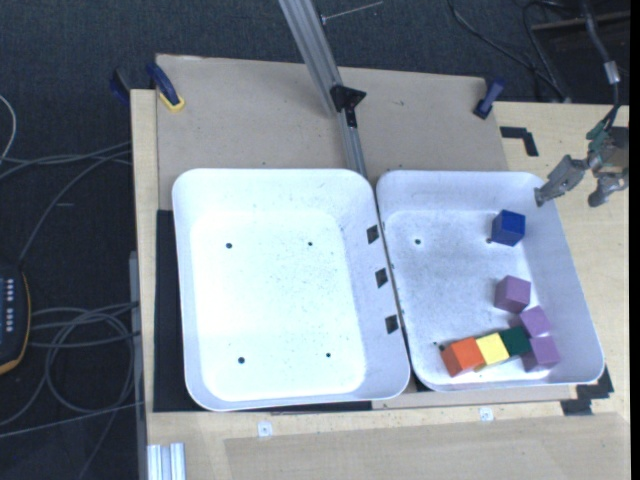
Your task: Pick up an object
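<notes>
My gripper [572, 194] hangs at the far right, just past the back right corner of the right bin [400, 268], its two fingers spread open with nothing between them. In that bin a blue cube [508, 227] lies nearest the gripper, below and left of it. A purple cube [513, 293] sits further toward the front. At the front right corner an orange block [461, 355], a yellow block [491, 349] and a green block [516, 341] form a row, with two more purple blocks [541, 336] beside them.
The left bin [185, 268] adjoins the right one, with black clips [381, 276] along the shared edge. A slanted metal rail [318, 53] rises behind the bins. Blue clamps [165, 86] hold the board's back corners. Cables lie on the floor at left.
</notes>
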